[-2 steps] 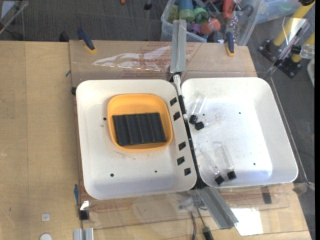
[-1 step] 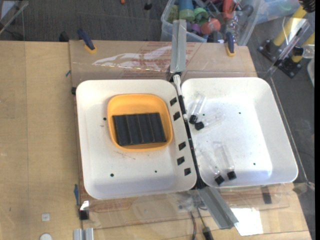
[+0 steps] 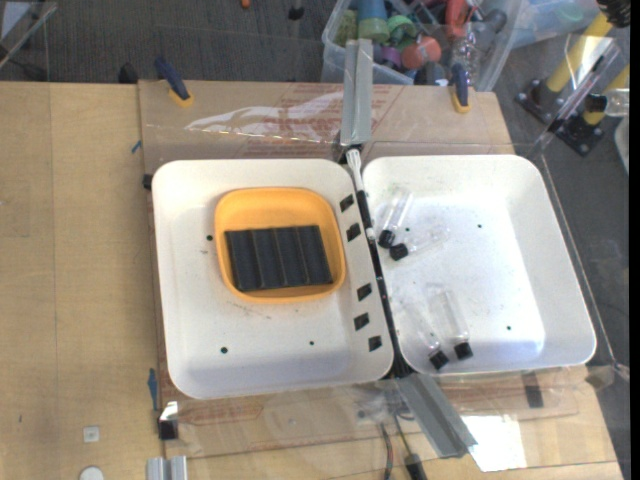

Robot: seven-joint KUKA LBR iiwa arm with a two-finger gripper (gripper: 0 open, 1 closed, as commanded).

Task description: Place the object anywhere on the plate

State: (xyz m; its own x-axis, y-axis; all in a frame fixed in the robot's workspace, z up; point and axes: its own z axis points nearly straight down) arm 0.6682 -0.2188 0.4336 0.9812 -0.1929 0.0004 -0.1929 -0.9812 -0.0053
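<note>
I find the black ridged object (image 3: 278, 258) already lying flat on the orange plate (image 3: 228, 211) in the left bin (image 3: 190, 348) (plate rim shallow). Risk: a returning arm nudging it off. End effector state: cannot tell.

Arm colours, cables, markings: cannot tell from this view.

- Light wood table (image 3: 70, 268), bare at left.
- Dark grey carpet floor (image 3: 200, 28) beyond the far edge.
- Clear plastic tub (image 3: 440, 18) of mixed coloured items on the floor, top centre-right.
- Even overhead light, soft shadows.
</note>
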